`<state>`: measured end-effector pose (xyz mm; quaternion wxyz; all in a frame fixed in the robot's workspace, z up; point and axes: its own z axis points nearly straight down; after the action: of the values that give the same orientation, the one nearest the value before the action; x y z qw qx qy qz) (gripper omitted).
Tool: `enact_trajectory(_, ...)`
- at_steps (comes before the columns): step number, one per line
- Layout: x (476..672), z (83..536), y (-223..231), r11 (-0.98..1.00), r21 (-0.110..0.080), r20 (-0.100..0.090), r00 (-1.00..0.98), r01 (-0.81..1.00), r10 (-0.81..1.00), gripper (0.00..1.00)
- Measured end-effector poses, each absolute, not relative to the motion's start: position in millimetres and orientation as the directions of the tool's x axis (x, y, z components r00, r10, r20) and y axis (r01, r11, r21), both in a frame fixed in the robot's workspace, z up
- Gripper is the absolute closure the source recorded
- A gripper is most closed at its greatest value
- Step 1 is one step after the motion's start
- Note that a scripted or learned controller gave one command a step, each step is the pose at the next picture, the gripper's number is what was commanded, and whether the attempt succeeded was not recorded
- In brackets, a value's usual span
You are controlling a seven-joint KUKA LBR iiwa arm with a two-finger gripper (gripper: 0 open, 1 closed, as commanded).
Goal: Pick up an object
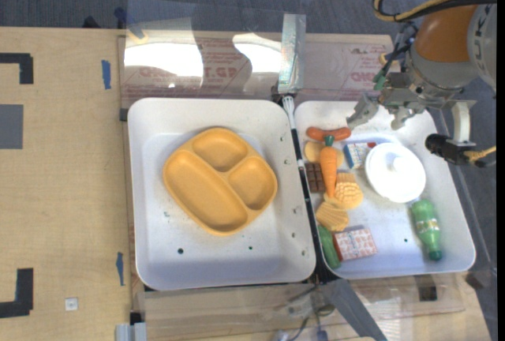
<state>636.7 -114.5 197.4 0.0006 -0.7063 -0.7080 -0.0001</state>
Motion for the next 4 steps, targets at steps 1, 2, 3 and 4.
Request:
enact_trajectory(1,659.4,105,-111,-0.224,0.012,0.001,0.224,0.975,0.975,0.00)
enact_trajectory(2,672.9,98,-96,-0.104,0.023,-0.004,0.104,0.994,0.995,0.00)
enact_trajectory(3,673.6,98,-94,-0.029,0.023,-0.005,0.029,0.999,1.000,0.00)
enact_trajectory(4,673.6,98,-94,-0.027,0.023,-0.005,0.027,0.999,1.000,0.00)
